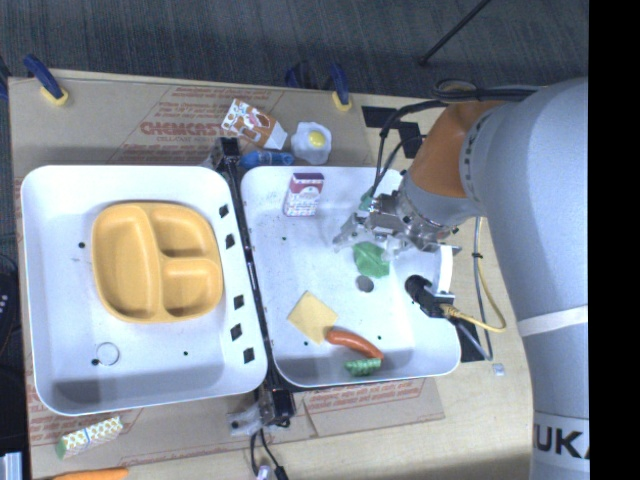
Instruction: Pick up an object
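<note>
Hovering low in the right bin (425, 353), the gripper (375, 230) sits directly above one green object (372, 260); its grip cannot be determined. Also inside: one carton (304, 194), one cheese slice (312, 316), one carrot (352, 342). The left bin (50, 298) holds one yellow tray (157, 260).

Dark ribbed carpet (200, 18) beyond a cardboard-covered bench (180, 118) — blue clamps (45, 78) at its edge.
</note>
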`<state>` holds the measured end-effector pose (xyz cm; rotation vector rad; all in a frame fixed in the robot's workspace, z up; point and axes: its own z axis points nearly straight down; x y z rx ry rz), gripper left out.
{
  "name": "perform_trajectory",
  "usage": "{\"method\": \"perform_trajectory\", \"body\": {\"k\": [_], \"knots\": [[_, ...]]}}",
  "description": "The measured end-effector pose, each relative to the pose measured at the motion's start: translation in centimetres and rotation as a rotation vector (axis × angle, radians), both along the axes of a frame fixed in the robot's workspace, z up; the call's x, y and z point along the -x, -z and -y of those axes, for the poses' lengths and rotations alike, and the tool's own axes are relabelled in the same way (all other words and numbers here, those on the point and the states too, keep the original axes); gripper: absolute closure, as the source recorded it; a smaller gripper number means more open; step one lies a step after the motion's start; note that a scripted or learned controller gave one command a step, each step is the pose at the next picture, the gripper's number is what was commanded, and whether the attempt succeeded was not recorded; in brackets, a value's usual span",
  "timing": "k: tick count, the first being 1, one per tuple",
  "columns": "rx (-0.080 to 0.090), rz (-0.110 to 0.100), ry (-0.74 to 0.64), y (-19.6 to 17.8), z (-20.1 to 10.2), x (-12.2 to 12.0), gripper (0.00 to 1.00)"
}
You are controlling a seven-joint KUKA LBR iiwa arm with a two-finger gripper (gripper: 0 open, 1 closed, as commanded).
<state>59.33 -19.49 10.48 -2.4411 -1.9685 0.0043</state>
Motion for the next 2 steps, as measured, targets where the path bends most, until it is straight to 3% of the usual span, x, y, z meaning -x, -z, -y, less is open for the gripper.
{"method": "perform_trajectory", "body": {"k": [1, 2], "knots": [[0.001, 0.004, -0.403, 1.3, -1.4, 2.5, 0.0], [0.003, 0.006, -0.407, 0.2, -1.3, 2.4, 1.0]]}}
